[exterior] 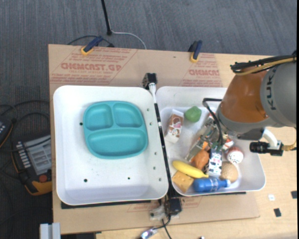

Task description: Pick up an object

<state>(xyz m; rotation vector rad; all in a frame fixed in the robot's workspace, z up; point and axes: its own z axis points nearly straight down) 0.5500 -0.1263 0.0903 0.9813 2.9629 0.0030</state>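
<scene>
Where end effector point(209, 136) grip unclear, banana point(189, 169) long axis left-right, tips upturned.

Two white bins are seen side by side on a brown board. A teal tray point(115, 129) lies in the left bin point(70, 183). The right bin point(254, 180) is crowded — a banana point(188, 169), a blue bottle point(209, 184), a green ball point(193, 114) and a small carton point(175, 127) among other things. The gripper point(209, 136) is lowered into this clutter, the arm point(251, 101) above it.
</scene>
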